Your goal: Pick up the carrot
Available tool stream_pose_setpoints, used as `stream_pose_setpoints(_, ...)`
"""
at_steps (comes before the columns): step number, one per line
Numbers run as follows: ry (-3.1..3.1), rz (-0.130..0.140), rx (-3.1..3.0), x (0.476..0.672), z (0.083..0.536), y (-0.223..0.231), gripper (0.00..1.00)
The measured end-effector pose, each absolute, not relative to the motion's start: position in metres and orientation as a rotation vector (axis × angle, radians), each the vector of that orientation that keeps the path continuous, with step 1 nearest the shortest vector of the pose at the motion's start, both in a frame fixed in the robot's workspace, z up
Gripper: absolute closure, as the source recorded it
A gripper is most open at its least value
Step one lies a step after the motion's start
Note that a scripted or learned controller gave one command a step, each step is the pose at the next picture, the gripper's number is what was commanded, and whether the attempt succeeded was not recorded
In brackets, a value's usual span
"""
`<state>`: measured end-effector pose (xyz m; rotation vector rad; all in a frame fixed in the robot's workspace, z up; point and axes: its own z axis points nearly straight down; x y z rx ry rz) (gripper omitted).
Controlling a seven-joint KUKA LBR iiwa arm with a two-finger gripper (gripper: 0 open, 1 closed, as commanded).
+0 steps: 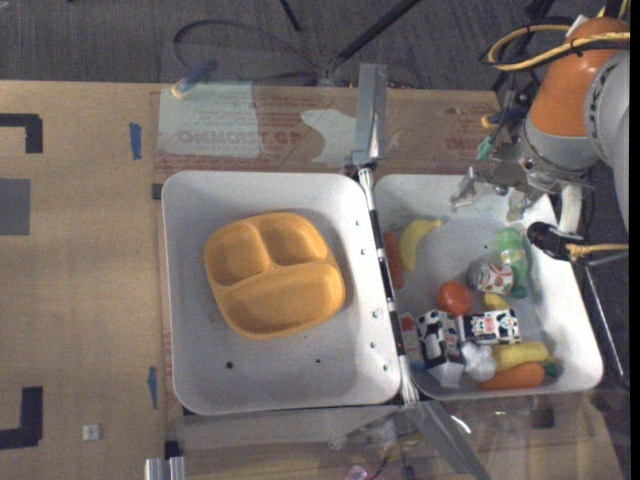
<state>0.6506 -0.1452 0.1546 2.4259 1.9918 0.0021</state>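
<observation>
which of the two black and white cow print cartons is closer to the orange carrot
The right-hand black-and-white cow-print carton, lying beside the yellow banana-shaped toy, is closer to the orange carrot. The other cow-print carton sits further left, nearer the bin divider.

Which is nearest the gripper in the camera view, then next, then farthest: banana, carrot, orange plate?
From the gripper:
1. Banana, upper left of the right bin.
2. Carrot, at that bin's near edge.
3. Orange plate, in the left bin.
</observation>
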Motion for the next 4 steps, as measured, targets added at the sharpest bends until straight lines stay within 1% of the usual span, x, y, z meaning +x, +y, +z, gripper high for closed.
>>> stream_pose_setpoints(1, 2.072, 0.001, 2.360, 0.667, 0.089, -0.099, 0.00)
stream_pose_setpoints(2, 2.375, 0.002, 2.052, 0.667, 0.186, -0.082, 0.00)
stream_pose_setpoints(3, 2.442, 0.003, 1.968, 0.668, 0.240, -0.136, 0.00)
stream_pose_setpoints(4, 2.465, 0.002, 1.946, 0.646, 0.266, -0.078, 0.00)
